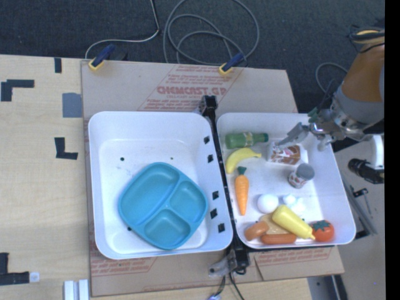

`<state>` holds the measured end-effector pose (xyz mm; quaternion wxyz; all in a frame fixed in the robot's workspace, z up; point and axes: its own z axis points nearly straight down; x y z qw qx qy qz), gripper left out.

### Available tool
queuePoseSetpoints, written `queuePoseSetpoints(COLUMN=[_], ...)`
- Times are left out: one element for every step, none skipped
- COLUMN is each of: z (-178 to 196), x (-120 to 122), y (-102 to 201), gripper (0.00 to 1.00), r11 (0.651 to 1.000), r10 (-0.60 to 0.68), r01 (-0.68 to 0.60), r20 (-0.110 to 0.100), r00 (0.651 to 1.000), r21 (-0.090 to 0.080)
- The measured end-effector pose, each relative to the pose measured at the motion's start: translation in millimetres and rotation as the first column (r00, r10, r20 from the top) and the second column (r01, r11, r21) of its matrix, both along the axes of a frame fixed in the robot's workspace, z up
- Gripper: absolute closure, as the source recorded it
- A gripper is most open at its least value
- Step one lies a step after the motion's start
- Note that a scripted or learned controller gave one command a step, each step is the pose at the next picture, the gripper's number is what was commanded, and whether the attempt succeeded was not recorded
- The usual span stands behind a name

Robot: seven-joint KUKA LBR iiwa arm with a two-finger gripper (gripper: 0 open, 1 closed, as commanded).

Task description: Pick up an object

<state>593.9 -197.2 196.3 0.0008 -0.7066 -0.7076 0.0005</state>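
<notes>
- Two shallow white plastic bins sit side by side on the counter: the left bin [100, 167] and the right bin [325, 167]. The right one carries the small toy foods that the task can draw on.
- One two-finger gripper [307, 134] hovers over the right bin's upper right corner, fingers spread and nothing between them, so it is released.
- Nearest below it lies a small clear packet with brown contents [285, 154], likely the easiest target, though its shape is hard to read at this size.
- To grasp well, I would judge that the gripper should drop straight down, straddle the packet across its narrow side, and close before lifting, staying off the bin wall.
- One small grey-capped brown jar [301, 175] stands just beside the packet and could be bumped.
- Counted further in the right bin: one green bottle [245, 139], one yellow banana [240, 158], one orange carrot [242, 192], one white egg [267, 202], one yellow corn cob [291, 221], one red tomato [322, 230], and two sausages [269, 234].
- One light-blue divided plastic tray [162, 205] lies in the left bin.
</notes>
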Motion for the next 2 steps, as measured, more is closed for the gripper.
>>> queuePoseSetpoints(z=[-92,-98], x=[37,55], y=[-4,24], gripper=[0.0,0.0], r11=[1.0,1.0], r10=[0.0,-0.004], r01=[0.0,0.004], r20=[0.012,0.008], r00=[1.0,1.0], r21=[-0.005,-0.007])
